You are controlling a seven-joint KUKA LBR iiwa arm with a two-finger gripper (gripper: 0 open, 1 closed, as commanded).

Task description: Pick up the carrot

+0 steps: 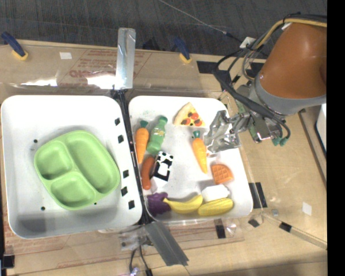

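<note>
Two shallow white plastic bins are seen side by side on the bench. In the left bin a light green plastic plate with three compartments is placed. The right bin is crowded with toy food. An orange toy carrot with a small green top lies near the middle of this bin, its thick end pointed up toward the gripper. A triangular pizza slice is found above it, and a small orange waffle-like piece just beside its thin end. A second orange carrot lies along the left wall, next to a green bottle. A black and white printed cube, a yellow banana and a purple piece are placed lower.

The grey arm with the orange band is reached in from the right. Its metal gripper is held just right of the carrot's top. The fingers seem spread a little, and nothing is seen between them.
</note>
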